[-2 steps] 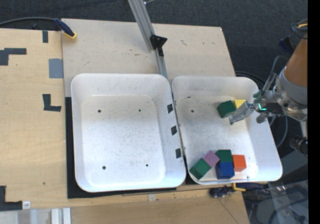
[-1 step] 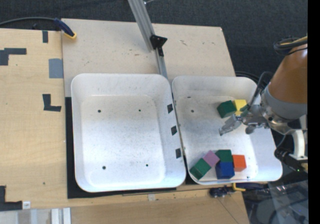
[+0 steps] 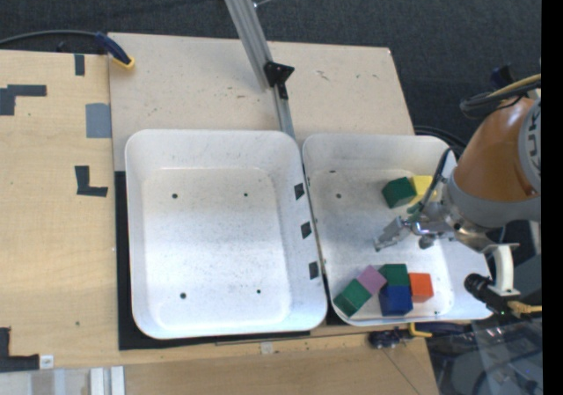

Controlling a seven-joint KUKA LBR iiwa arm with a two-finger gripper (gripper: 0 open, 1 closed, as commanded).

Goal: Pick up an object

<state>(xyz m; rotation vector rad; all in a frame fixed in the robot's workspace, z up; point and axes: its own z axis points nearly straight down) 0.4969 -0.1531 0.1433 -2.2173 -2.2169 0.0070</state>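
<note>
Two white bins sit side by side, and we find every block in the right bin (image 3: 352, 156): a green block (image 3: 398, 192) touching a yellow block (image 3: 423, 185) near the far side, and a near cluster of a second green block (image 3: 354, 296), a pink block (image 3: 372, 279), a blue block (image 3: 396, 299) and an orange block (image 3: 421, 286). Our gripper (image 3: 387, 237) hangs over the bare floor between these two groups, its fingers slightly spread and pinching nothing. We judge the far green block the likeliest target, being nearest and less crowded. To do this well, we should centre over it, turn the fingers to close on its two free faces, away from the yellow neighbour, and descend fully before closing. It looks nearly cubic, so we see no clear long axis; its edges sit slightly skewed to the bin walls.
</note>
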